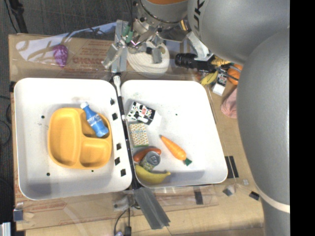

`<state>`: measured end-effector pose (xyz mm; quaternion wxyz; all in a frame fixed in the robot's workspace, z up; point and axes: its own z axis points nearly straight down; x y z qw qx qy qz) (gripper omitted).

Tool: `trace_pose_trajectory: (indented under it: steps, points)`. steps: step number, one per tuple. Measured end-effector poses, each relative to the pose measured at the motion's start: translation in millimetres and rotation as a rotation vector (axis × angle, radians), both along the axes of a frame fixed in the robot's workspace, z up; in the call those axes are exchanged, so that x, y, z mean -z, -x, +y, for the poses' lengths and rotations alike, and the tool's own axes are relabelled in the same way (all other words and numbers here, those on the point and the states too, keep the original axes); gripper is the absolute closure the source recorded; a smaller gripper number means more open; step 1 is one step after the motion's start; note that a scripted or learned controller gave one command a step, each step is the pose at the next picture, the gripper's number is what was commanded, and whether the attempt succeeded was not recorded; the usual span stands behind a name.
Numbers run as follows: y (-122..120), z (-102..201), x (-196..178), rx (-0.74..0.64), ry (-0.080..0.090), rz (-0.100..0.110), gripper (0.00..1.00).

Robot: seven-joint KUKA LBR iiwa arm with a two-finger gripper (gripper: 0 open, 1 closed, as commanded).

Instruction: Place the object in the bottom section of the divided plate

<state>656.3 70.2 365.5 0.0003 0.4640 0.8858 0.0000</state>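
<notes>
Finding the grey two-finger gripper (134, 41) hanging past the far rim of the bins, near the seam between them and well apart from everything inside. Not being able to tell whether that claw is open or closed at this angle.

Taking the small blue plastic bottle (96, 122) as the likely task object: lying tilted in the upper right compartment of the yellow divided plastic plate (54, 146), cap pointing away, body leaning toward the ridge above the bottom compartment. Sitting in the shallow white left bin (29, 181), so not yet lying where the task wants it.

Worrying about these risks:
- pinching a round, slanted bottle off-centre and squirting it sideways into the wrong compartment;
- pressing down on the plate's ridge and tipping or sliding the light plate;
- reaching instead into the shallow white right bin (206, 132), crowded with an orange carrot (173, 149), a yellow banana (150, 173) and a small metal can (151, 160) touching one another, and grabbing two at once.
</notes>
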Motion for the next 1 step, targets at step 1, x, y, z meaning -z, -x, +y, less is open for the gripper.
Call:
trace_pose_trajectory:
  steps: [1]
  points:
    - [0.0, 0.0, 0.0, 0.0, 0.0, 0.0, 0.0]
